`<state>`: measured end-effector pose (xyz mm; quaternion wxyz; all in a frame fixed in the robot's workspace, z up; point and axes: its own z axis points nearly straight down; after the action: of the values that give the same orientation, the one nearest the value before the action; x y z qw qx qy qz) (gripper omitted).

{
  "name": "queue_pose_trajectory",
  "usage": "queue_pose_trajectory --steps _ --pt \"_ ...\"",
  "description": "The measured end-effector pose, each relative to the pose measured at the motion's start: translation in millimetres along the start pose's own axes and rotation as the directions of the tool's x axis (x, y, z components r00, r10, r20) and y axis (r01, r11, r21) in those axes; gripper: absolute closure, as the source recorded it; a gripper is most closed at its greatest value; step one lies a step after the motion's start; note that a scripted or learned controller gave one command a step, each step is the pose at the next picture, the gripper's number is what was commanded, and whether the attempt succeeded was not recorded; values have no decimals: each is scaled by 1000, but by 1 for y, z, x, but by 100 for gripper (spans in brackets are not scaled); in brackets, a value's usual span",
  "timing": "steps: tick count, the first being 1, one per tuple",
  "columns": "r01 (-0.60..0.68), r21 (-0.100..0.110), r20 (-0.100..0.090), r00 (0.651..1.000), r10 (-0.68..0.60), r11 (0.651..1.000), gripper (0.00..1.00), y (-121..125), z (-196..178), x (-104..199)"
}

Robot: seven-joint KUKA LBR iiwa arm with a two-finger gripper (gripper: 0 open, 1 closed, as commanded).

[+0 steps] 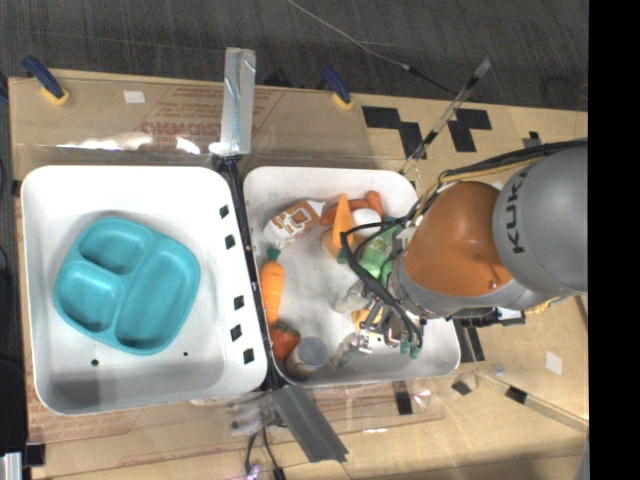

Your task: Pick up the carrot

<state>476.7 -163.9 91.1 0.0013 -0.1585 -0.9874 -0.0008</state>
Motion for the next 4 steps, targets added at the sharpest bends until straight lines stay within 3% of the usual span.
queue_pose_trajectory --steps 1,2,3,4 --pt "-364 0 3 931 364 931 0 5 -1 -14" --pt "-765 -2 3 645 765 645 0 -37 -1 -12" --pt "-819 -2 1 573 819 573 0 15 -1 -21" --pt "-816 -1 1 578 816 578 100 16 -10 -21"
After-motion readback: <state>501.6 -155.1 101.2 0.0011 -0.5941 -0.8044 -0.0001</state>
